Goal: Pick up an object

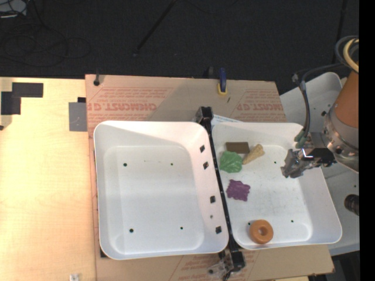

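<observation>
The grey two-finger gripper (291, 170) hangs over the right shallow white bin (319, 215) near its right wall; whether the fingers are open or shut cannot be told; left of it lie a brown block (237, 147), tan wedge (254, 154), crumpled green lump (230, 161), purple lump (238, 189); an orange ring (261, 231) sits nearer; the left white bin (117, 139) adjoins.

**Two bins side by side, objects in the right one**

On the tabletop (41, 174), the left bin (149, 134) sits beside the right bin (319, 215). In the right bin, a block (237, 147) and wedge (254, 154) lie at the back, a crumpled lump (230, 161) just before them, another lump (238, 189) nearer, and a ring (261, 231) at the front. The end effector (291, 167) hangs over the bin's right side.
</observation>
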Controlling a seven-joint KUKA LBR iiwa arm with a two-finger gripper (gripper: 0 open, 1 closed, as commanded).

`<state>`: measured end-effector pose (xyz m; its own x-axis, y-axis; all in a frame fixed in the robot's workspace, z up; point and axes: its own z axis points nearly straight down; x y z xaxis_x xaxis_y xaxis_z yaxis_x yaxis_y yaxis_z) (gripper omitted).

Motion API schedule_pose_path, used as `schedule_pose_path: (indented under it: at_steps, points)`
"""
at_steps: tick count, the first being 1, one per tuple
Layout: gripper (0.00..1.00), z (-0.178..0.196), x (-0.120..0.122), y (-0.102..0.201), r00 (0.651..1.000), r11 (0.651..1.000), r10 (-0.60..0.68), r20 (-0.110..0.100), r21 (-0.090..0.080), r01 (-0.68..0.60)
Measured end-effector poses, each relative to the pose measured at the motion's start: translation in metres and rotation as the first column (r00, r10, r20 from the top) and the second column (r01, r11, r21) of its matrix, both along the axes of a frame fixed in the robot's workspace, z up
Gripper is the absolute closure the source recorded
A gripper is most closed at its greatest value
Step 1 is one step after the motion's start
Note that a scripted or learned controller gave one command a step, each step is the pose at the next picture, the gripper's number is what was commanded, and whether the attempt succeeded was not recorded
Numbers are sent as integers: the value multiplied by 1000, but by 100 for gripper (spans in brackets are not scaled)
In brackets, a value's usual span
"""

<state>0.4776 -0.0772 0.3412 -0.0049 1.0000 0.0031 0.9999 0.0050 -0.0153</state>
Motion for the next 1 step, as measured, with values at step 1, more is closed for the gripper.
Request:
schedule_pose_path:
  at_steps: [1]
  points:
    - [100,64,-1,89,1000,1000,6,18,0,-6]
